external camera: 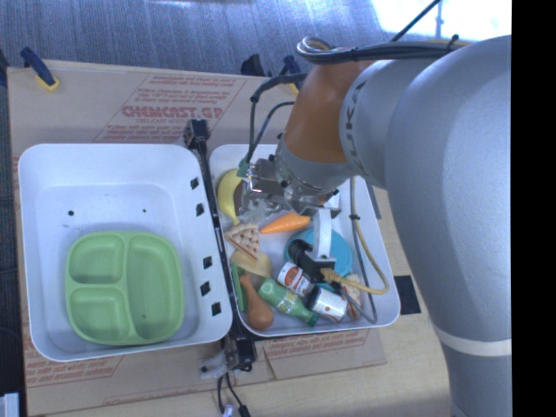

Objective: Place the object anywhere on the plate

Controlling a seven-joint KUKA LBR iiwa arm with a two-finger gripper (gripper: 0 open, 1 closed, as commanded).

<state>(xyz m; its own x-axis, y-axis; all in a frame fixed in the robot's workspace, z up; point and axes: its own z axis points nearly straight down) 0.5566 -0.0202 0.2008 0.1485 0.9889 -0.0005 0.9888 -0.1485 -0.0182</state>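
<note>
plate (126, 287), green and three-part, lies in the left bin (52, 172). gripper (261, 189) is down in the right bin (387, 307) near a banana (228, 194) and carrot (285, 225); whether it grips anything, i cannot tell.

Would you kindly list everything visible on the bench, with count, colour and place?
Shallow white bins: two, side by side on cardboard.
Green divided plastic plate: one, left bin, near front.
Yellow toy banana: one, right bin, back left.
Orange toy carrot: one, right bin, centre.
Green toy bottle: one, right bin, front.
Blue round dish: one, right bin, partly covered.
Blue clamp: one, back left of the bench.
Grey arm with orange band: one, over the right bin.
Gripper: down among the toys.
</note>
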